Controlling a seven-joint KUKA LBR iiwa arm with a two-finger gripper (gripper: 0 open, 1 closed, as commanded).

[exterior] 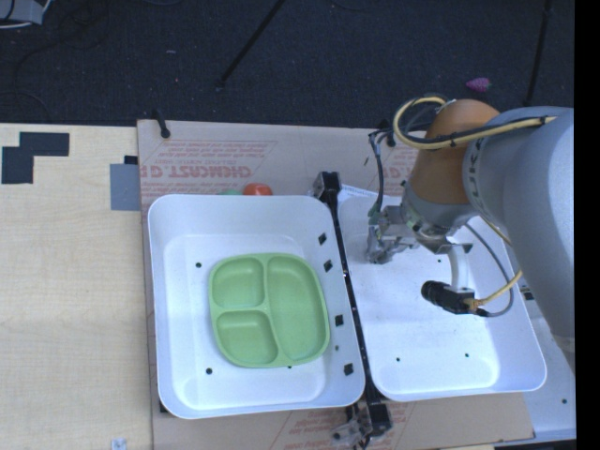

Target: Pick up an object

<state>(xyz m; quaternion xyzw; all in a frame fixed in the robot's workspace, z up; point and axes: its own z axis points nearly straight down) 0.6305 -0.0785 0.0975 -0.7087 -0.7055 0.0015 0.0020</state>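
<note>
A green divided plate (269, 309) lies flat in the left white bin (178, 251). The arm's jaws (382, 249) are low over the right bin (441, 364), near its upper left corner. I cannot tell whether they are parted or closed.

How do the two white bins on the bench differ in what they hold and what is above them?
The left bin holds a green divided plate; the right bin shows bare floor. The gripper and arm hang over the right bin; nothing hangs over the left bin. Both are shallow, white and sit side by side.
</note>
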